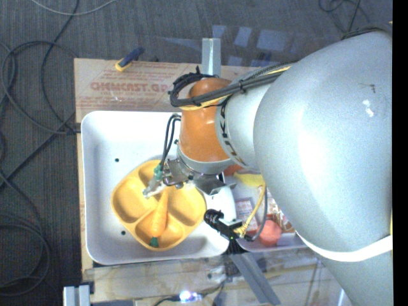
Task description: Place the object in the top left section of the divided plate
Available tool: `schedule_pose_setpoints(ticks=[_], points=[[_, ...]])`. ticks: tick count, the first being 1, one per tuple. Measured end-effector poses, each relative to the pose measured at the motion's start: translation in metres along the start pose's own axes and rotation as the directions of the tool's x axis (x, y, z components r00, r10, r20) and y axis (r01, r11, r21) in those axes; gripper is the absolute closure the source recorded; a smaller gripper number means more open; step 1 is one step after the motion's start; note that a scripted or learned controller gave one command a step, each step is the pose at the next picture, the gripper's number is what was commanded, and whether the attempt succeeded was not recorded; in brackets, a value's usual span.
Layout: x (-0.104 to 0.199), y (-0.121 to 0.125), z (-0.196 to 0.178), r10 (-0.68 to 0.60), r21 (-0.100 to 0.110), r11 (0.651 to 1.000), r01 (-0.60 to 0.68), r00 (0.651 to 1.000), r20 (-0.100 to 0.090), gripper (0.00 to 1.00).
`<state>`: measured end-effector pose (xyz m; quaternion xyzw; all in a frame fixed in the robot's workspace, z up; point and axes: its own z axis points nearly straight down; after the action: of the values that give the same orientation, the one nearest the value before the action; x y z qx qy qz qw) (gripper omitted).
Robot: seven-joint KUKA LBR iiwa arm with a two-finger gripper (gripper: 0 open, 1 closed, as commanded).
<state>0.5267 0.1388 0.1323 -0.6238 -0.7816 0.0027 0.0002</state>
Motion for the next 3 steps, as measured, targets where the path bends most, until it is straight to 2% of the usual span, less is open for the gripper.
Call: schedule_pose_setpoints(ticks=[1,2,3], points=[[-0.025,-0.045,-0.016,-0.163,0.000,0.987,0.163,0.987,-0.003,0.00],[-0.078,-0.062,-0.050,-0.064,-0.003,0.998,0.064,0.998,-0.002,0.00],[-0.078,-0.061,-0.058,-0.063,0.000,0.998,0.063,0.998,-0.004,1.00]])
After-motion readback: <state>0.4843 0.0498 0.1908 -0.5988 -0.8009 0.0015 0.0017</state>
